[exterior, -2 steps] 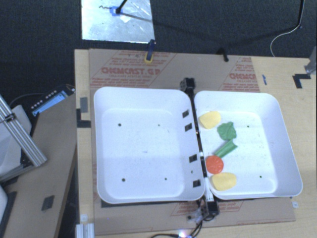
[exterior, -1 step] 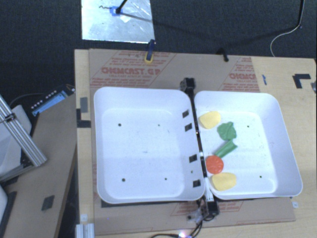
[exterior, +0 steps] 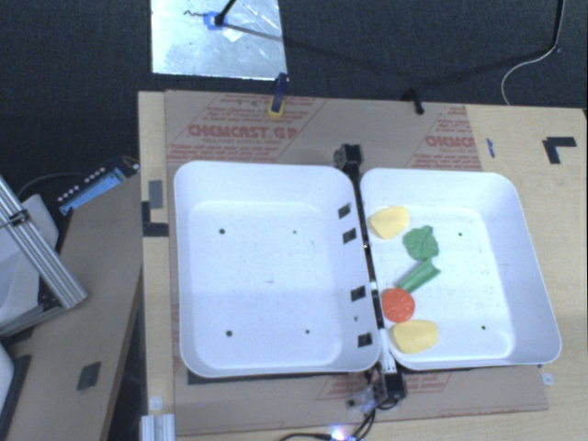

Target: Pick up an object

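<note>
The right bin (exterior: 514, 246) holds several small toy foods along its left side. A yellow piece (exterior: 390, 220) lies highest, near the divider. Just below it sits a green leafy piece (exterior: 422, 242), then a green stick-shaped piece (exterior: 419, 275). A red round piece (exterior: 398, 305) touches the stick's lower end. Another yellow piece (exterior: 415, 336) lies at the bin's lower left corner.
The left bin (exterior: 266, 265) sits beside the right one, joined by a black clip strip (exterior: 360, 255). Both rest on a cardboard sheet (exterior: 239, 127). A shiny foil square (exterior: 218, 24) lies on the dark floor behind. Cables run across the top right.
</note>
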You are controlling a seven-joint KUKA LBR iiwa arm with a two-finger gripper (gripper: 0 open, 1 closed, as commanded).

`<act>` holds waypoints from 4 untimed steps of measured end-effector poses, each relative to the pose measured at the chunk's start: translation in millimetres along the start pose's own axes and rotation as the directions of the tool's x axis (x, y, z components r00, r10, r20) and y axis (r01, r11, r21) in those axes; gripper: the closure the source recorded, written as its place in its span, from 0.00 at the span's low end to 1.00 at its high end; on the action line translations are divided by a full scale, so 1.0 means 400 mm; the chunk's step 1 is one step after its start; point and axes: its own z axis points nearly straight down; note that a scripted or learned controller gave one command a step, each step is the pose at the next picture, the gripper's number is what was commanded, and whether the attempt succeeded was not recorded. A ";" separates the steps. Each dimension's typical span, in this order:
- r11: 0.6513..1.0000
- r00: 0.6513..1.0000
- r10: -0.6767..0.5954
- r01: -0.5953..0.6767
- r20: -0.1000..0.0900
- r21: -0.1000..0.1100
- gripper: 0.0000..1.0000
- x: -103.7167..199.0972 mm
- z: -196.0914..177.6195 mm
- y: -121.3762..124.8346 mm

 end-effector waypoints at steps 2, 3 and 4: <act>1.000 1.000 0.002 -0.002 -0.002 0.004 1.00 0.052 0.225 -0.028; 1.000 1.000 -0.002 0.002 -0.003 0.003 1.00 0.023 0.169 0.020; 1.000 1.000 -0.004 0.004 -0.003 0.002 1.00 0.007 0.121 0.049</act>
